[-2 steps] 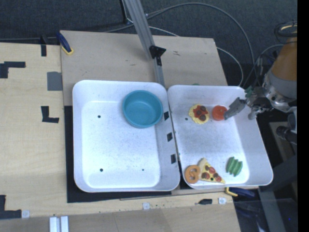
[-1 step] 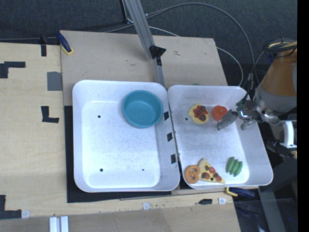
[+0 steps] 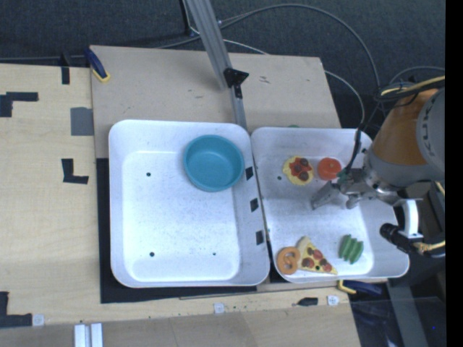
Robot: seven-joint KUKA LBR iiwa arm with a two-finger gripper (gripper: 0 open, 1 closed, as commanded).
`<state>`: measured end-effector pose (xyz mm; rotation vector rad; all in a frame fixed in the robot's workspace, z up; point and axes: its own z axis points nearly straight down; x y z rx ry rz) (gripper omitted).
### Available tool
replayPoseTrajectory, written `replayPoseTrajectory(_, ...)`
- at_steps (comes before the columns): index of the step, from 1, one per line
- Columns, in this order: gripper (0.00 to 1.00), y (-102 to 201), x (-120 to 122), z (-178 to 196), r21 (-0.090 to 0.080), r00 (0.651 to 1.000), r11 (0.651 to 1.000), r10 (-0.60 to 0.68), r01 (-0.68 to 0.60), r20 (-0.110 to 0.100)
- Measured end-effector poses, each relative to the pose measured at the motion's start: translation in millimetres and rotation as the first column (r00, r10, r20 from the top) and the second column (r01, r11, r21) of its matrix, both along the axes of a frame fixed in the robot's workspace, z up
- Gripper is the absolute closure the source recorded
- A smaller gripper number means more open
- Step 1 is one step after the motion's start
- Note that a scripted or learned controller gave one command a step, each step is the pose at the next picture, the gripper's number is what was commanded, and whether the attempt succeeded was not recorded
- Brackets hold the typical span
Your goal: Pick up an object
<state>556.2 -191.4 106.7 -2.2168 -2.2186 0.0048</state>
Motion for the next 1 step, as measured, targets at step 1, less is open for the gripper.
replayPoseTrajectory(1, 1.00, -0.3, 1.5, 12.9, -0.001, 1.000, 1.000, 0.001, -0.001, 0.005)
